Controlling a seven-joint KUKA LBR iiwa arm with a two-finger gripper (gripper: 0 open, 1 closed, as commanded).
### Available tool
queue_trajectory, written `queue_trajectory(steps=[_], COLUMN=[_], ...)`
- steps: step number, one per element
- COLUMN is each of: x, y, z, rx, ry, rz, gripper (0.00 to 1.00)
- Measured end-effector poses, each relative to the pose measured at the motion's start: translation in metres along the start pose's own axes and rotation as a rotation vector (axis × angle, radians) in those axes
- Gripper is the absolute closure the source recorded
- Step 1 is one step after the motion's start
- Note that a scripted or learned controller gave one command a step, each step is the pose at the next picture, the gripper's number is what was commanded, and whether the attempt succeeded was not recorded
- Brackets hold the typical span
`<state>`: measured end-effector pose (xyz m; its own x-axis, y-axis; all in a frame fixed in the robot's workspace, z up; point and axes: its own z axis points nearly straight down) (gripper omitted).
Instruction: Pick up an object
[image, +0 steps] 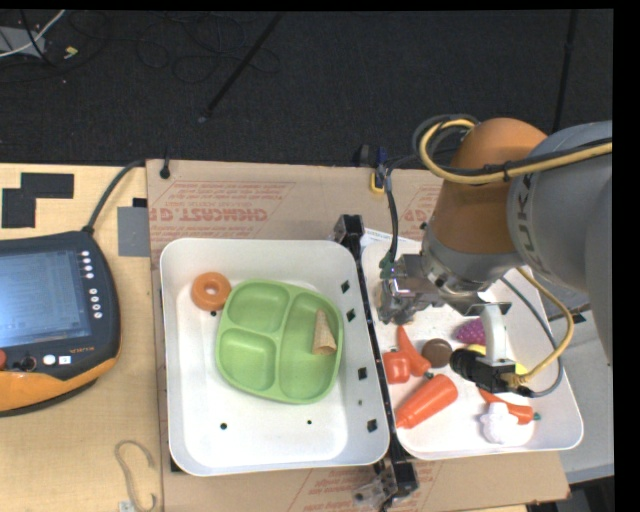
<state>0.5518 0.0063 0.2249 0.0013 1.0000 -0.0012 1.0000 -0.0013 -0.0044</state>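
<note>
My gripper (399, 303) hangs low over the left part of the right bin (560, 425). Just below it lie a red-orange pepper-like toy (398, 362) and a brown round toy (437, 351). An orange carrot (428, 399) lies nearer the front. To the right sit a purple grape bunch (470, 329) and a white toy (497, 425) with a small carrot (510, 408) on it. Nothing can be seen held in the gripper.
The left bin (190, 400) holds a green divided plate (250, 350) with a tan cone (323, 333) on it, and an orange donut (211, 290) beside it. A black divider (365, 340) separates the bins. A tablet (50, 315) lies at far left.
</note>
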Motion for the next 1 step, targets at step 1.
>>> queue_trajectory(steps=[1], x=[0.0033], y=[-0.0022], z=[-0.0111], rx=[-0.002], ry=[0.001], rz=[-0.001], gripper=[1.0])
